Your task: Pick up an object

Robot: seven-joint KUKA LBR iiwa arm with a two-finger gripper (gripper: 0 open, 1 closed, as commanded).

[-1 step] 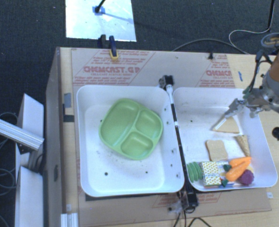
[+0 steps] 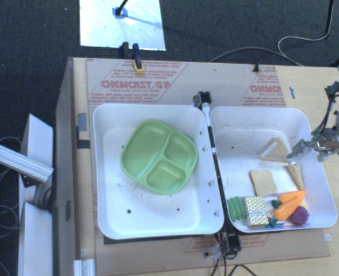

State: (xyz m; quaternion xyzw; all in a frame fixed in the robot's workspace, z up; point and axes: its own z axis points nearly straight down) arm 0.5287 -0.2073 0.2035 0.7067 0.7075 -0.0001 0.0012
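Item: tan wedge-shaped toy [image 2: 276, 149], right bin [image 2: 238, 125], upper-mid floor, well apart from the other toys. Long axis runs diagonally, lower-left to upper-right.
Rel. to gripper [image 2: 300, 152]: wedge lies just left of the tip, touching or nearly; can't tell which. Finger state: cannot tell, too small/blurred.
Nearby: bread slice [image 2: 264, 183], carrot [image 2: 290, 200], purple piece [image 2: 299, 215], pea pod [image 2: 236, 207] at the front wall.
Left bin [image 2: 109, 154]: green divided plate [image 2: 159, 156].

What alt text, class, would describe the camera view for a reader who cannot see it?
A gripper hangs over the right bin, above toy food heaped in its near corner; the left bin holds a green divided plate.
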